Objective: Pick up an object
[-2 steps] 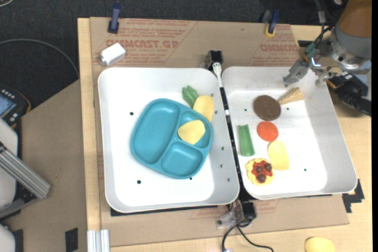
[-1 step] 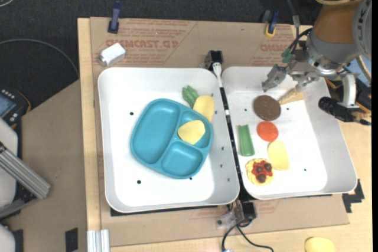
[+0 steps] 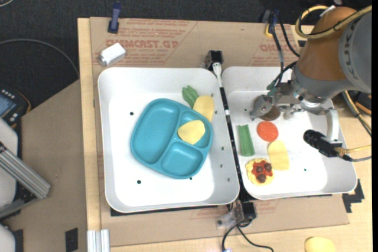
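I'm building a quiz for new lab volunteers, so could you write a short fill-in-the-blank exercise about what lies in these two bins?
1. The blue divided plate lies in the ___ bin as the camera sees it.
2. A yellow piece rests on the plate, which has ___ compartments.
3. The long green stick lies in the right bin, to the ___ of the red disc.
4. The end effector hovers over the ___ bin.

Missing words: left; three; left; right
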